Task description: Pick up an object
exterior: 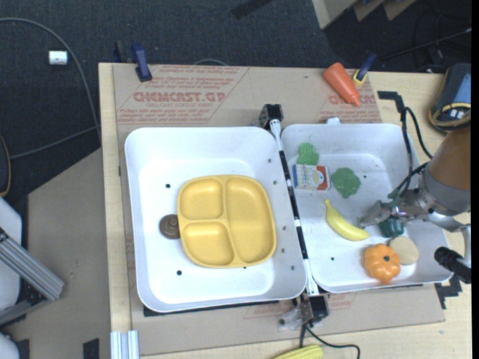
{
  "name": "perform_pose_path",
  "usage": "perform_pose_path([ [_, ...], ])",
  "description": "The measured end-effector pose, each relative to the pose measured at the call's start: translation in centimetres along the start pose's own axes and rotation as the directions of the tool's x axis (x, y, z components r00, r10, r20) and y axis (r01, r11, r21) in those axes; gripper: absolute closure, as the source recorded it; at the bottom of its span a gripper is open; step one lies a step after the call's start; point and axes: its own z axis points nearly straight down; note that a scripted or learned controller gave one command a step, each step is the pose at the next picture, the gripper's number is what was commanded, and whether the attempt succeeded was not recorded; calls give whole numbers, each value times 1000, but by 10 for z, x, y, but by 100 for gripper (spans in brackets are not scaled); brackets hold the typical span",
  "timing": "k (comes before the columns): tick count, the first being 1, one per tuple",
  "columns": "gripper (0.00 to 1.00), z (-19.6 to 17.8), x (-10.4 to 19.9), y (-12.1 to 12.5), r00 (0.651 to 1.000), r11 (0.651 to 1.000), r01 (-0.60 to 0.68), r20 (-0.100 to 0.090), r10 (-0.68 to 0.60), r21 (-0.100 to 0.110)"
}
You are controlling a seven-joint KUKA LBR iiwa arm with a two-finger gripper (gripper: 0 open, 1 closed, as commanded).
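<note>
While reaching in from right, hung over right bin (374,137); left bin (150,200) carried yellow divided tray (224,221). Gripper (383,217) sat low beside banana (344,224), above orange pumpkin (382,262). Fingers' state: cannot tell, nothing seen gripped.

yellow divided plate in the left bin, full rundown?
The yellow plate is a rounded-rectangle tray with three compartments: two in its upper half, one wider below. It looks like matte moulded plastic. It lies flat, right side up, slightly rotated, at the middle of the left bin. All compartments look bare. A small brown round object sits at its left edge, partly tucked under the rim.
</note>
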Motion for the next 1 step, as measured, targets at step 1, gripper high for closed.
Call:
perform_pose_path([
  [1,100,-11,0,1,1000,1000,0,1,0,-4],
])
